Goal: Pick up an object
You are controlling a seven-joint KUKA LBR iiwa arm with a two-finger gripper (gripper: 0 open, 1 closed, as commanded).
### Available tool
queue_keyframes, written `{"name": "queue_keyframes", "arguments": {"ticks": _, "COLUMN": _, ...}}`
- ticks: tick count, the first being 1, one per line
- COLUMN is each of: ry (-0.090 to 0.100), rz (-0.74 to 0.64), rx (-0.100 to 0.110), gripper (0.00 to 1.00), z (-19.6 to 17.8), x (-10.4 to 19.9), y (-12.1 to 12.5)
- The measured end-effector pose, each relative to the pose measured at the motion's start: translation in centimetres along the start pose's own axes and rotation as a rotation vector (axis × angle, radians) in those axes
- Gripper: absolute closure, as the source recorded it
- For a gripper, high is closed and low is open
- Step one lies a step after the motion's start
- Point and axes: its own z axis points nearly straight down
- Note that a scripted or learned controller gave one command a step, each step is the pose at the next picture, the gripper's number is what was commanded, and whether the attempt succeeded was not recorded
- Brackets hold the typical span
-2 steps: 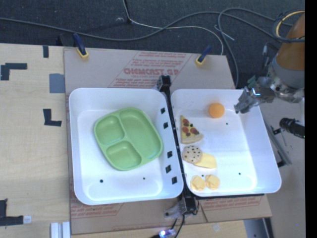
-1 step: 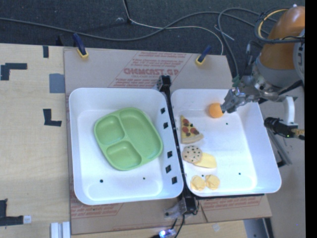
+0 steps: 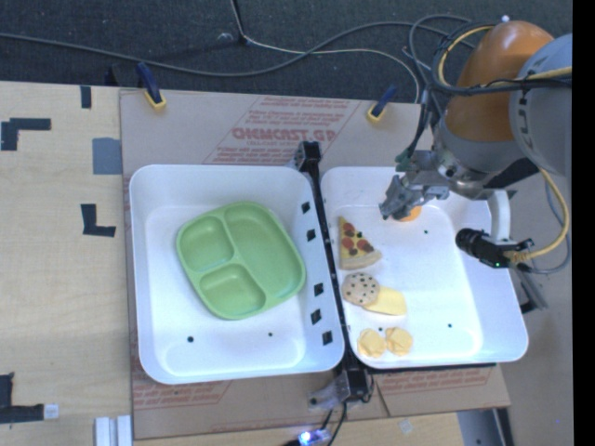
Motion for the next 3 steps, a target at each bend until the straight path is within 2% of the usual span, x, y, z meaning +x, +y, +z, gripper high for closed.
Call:
{"name": "queue_keyframes", "arguments": {"ticks": 1, "ry": 0.0, "rz": 0.0, "rx": 0.0, "gripper": 1.0, "z": 1.2, "x": 5.4, "y": 0.3}}
{"name": "queue_keyframes", "arguments": {"ticks": 3, "ry": 0.0, "rz": -0.001, "rx": -0.001, "gripper": 1.0, "z": 0.2, "x": 14.9, "y": -0.8}}
